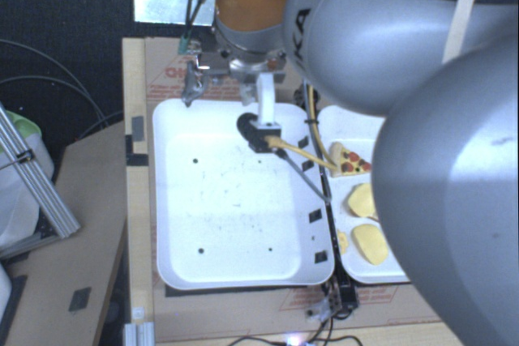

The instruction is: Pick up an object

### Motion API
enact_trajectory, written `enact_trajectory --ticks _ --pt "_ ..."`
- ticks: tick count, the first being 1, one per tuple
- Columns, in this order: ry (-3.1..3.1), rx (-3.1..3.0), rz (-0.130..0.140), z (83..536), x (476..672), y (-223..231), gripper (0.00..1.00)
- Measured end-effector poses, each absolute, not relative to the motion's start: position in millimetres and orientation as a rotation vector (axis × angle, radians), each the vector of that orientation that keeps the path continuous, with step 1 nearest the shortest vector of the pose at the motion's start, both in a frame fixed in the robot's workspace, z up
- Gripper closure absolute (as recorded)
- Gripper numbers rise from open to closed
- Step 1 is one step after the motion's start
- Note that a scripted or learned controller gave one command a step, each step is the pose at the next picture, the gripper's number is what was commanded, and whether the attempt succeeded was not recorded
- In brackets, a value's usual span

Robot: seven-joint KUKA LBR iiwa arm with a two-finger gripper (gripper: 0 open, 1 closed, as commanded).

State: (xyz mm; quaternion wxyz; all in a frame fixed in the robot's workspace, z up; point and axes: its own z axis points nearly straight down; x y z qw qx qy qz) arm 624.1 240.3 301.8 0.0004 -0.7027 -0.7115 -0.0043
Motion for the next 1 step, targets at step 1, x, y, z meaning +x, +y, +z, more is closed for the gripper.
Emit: enact_trajectory --ticks 1 --pt "-2.232 -2.214 -0.008 309.7 626.6 234.4 1.0"
